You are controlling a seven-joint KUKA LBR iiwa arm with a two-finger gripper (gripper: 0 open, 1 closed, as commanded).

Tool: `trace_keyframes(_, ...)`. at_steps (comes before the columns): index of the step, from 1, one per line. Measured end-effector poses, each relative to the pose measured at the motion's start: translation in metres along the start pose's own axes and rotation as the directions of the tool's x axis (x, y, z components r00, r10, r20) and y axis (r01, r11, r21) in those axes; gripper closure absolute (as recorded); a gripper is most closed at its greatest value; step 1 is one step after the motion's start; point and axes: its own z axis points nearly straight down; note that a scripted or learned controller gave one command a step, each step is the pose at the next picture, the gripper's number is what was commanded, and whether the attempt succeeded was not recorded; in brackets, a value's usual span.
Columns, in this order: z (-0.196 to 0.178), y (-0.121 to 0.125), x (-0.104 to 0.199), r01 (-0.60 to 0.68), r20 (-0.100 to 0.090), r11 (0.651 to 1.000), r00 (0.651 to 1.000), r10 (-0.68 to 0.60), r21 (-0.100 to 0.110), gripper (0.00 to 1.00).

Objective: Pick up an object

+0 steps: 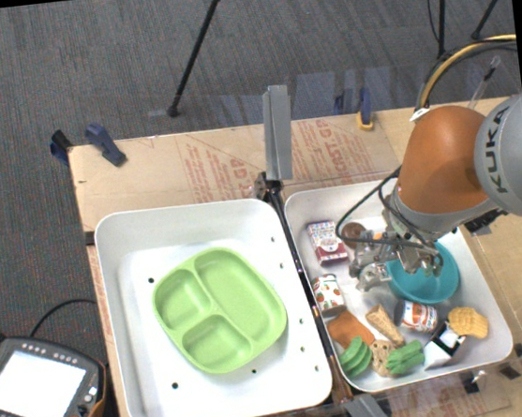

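In right white bin (496, 311), hand (381, 264) hangs low over clutter, teal plastic dish (430, 278) at its 3 o'clock; grip state unreadable, likely mid-descent.

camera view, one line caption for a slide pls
KUKA arm's hand hovers low over the cluttered right bin beside a teal dish, while a green divided plate lies in the left bin.

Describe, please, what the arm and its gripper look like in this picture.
The arm is grey, with a wide, rounded orange band above the wrist and black "KU" lettering on the grey shell. Dark cables run along the wrist to the gripper, a compact block of bare grey metal.
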Motion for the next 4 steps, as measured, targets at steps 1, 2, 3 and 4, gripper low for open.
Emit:
trace_keyframes(1, 0.001, 0.0, 0.0, 0.001, -0.001, 1.0, 1.0, -0.001, 0.0, 0.0)
trace_keyframes(2, 0.011, 0.0, -0.001, 0.003, -0.004, 1.0, 1.0, -0.003, 0.001, 0.0)
trace_keyframes(3, 0.011, 0.009, 0.017, -0.044, -0.004, 0.999, 0.999, 0.044, 0.001, 0.0)
trace_keyframes(4, 0.01, 0.03, 0.001, -0.117, -0.003, 0.993, 0.993, 0.117, 0.009, 0.0)
